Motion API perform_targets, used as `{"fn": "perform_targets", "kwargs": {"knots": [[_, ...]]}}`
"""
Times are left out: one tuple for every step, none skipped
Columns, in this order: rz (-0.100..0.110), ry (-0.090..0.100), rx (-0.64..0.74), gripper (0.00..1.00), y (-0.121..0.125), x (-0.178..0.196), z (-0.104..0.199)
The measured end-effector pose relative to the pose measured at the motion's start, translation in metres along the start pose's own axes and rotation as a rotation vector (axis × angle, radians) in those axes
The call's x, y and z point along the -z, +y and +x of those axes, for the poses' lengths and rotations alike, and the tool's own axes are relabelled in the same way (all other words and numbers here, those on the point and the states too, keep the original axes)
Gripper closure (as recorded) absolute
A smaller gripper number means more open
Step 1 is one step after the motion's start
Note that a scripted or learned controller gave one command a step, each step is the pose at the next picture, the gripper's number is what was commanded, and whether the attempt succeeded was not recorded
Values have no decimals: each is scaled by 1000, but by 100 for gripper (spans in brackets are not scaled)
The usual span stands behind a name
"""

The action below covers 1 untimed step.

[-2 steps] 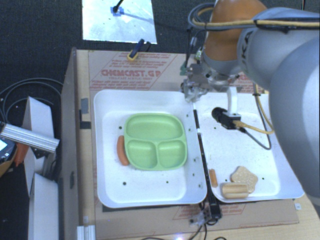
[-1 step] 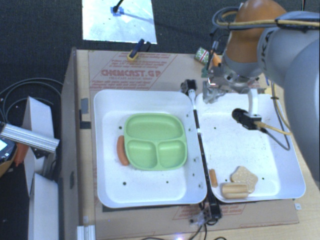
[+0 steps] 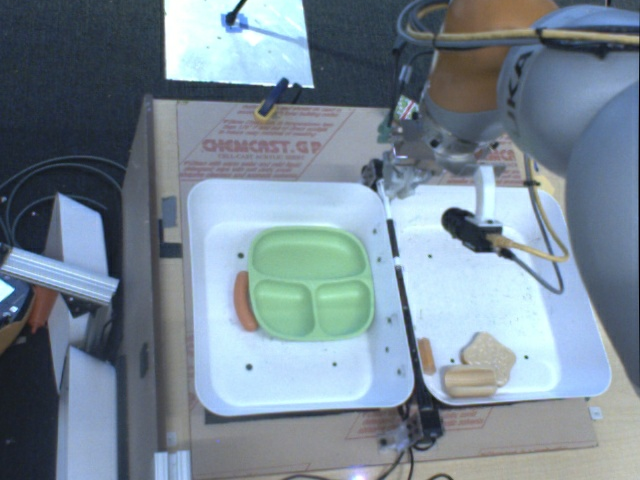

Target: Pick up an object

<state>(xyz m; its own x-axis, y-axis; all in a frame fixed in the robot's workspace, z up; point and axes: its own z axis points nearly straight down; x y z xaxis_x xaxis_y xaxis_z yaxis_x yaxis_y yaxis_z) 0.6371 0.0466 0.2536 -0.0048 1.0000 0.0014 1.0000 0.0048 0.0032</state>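
At the far left there is a white box (image 3: 80, 233) with a metal bar (image 3: 60, 273) lying across it, and black cables (image 3: 40, 183) loop near it. Next comes the left bin (image 3: 215, 368). In it a hot dog (image 3: 243, 300) lies just beside the left edge of a green plate (image 3: 310, 283). The hot dog is long and thin, and it points up and down the view, along the plate's side. The plate has three parts, one wide one at the back and two small ones at the front.

Above the bins, a shiny sheet (image 3: 235, 28) lies on the dark floor, and a yellow and black clip (image 3: 277, 98) sits on the brown board (image 3: 260, 138).

The right bin (image 3: 570, 368) touches the left one. In its near corner a small carrot (image 3: 427, 355) lies close to the wall, pointing up and down too. Just right of it a tan roll (image 3: 470, 380) lies sideways, its long side going left to right. A piece of bread (image 3: 490, 353) sits touching the roll, behind it.

The gripper (image 3: 395, 180) hangs over the back of the wall between the bins. I cannot tell how it is set. The big grey arm (image 3: 580, 78) comes in from the right.
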Motion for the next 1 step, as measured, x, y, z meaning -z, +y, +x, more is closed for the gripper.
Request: {"fn": "perform_targets", "kwargs": {"knots": [[0, 0, 1, 100, 10, 21, 41]]}}
